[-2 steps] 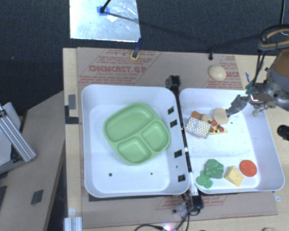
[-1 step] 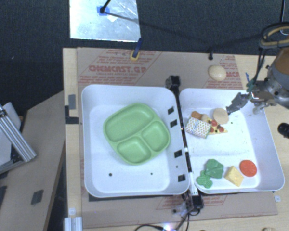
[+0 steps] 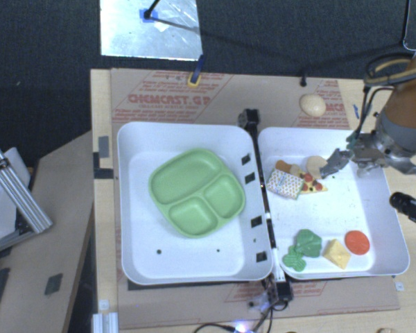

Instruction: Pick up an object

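The two-finger gripper [image 3: 331, 164] hangs over the upper part of the right shallow white bin [image 3: 374, 207], reaching in from the right on the grey arm w/ orange band [image 3: 402, 113]. Can't tell whether it's spread or pressed together — nothing visibly between the tips. Just beside the tip sits a pale beige rounded lump [image 3: 315, 164], touching a small cluster: a brown bit [image 3: 284, 166], a white-patterned square pouch [image 3: 284, 184] and a yellow-and-red piece [image 3: 313, 184]. Near the bin's front edge, well apart from the tool: a green leafy plastic toy [image 3: 301, 250], a yellow wedge [image 3: 337, 253], an orange-red disc [image 3: 358, 242]. Left bin [image 3: 135, 186] holds a light-green three-compartment plate [image 3: 196, 191]. Behind the bins, a cream egg-shaped object [image 3: 313, 105] rests on the cardboard.
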Robot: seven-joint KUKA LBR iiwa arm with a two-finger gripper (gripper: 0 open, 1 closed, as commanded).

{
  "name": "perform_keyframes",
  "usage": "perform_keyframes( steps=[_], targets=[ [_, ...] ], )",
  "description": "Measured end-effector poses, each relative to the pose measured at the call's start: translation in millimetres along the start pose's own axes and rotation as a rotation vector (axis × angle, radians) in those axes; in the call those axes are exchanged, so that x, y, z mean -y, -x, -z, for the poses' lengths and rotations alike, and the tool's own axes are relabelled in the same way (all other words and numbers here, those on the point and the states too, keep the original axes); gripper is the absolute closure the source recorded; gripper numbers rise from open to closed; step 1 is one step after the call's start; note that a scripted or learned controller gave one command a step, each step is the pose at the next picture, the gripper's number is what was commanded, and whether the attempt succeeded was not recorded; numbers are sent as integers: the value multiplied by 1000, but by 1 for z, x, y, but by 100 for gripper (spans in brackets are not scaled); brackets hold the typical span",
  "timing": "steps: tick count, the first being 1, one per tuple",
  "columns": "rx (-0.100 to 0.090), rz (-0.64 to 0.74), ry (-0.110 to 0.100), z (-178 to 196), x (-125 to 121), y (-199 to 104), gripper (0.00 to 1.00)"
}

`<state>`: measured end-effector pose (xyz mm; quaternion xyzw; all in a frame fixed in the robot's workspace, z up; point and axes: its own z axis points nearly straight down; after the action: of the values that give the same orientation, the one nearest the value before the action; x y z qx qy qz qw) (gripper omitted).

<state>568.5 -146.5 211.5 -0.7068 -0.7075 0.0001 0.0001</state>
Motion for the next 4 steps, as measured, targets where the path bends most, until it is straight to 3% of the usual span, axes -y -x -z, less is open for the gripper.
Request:
perform_keyframes(
  steps=[3,4],
  targets=[
    [6,-1,8,-124,-13,-2,0],
    [2,-1,8,-115,-14,-3,100]
  ],
)
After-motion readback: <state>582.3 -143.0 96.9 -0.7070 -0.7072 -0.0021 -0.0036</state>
